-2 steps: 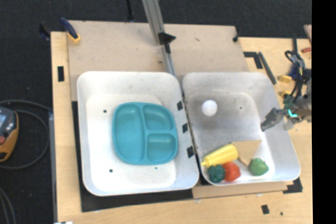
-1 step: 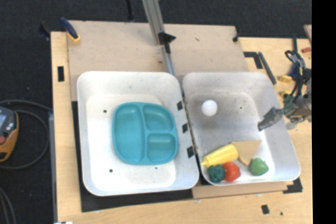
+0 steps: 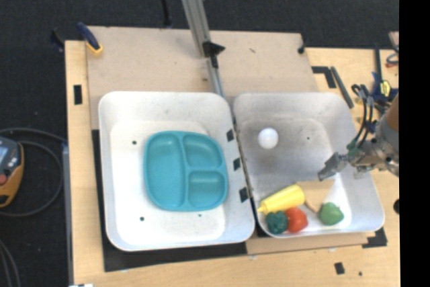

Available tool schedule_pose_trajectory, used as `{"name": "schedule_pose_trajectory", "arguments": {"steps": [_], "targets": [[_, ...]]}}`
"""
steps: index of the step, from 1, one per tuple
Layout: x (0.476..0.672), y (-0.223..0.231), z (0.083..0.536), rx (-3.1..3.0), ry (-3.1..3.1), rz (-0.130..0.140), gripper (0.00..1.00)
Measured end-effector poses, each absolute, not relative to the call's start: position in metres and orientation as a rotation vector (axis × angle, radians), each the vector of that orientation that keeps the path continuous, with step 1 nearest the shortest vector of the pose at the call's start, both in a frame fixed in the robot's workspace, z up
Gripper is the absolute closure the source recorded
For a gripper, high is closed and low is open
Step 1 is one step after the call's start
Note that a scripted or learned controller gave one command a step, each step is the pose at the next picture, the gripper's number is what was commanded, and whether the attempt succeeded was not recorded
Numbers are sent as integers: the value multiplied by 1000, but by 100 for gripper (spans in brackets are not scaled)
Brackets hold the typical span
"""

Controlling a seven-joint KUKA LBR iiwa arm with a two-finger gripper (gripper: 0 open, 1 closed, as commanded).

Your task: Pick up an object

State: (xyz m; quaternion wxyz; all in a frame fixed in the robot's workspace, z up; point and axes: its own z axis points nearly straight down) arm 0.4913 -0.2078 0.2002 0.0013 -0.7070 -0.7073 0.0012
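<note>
Jaws (image 3: 331, 168) over right bin's (image 3: 295, 111) right edge, beside green toy (image 3: 330, 213).

Even, bright overhead light, soft grain, faint shadows, mild glare on white bins (image 3: 121, 117).

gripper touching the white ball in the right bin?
Apart. The camera view shows the gripper at the right bin's right side, with bare bin floor between it and the white ball.
</note>
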Motion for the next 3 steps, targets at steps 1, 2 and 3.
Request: {"name": "schedule_pose_trajectory", "arguments": {"steps": [1, 2, 3], "targets": [[490, -209, 137, -2219, -2219, 4, 0], [494, -209, 105, -2223, -2224, -11, 0], [497, -212, 118, -2237, -2232, -16, 100]]}}
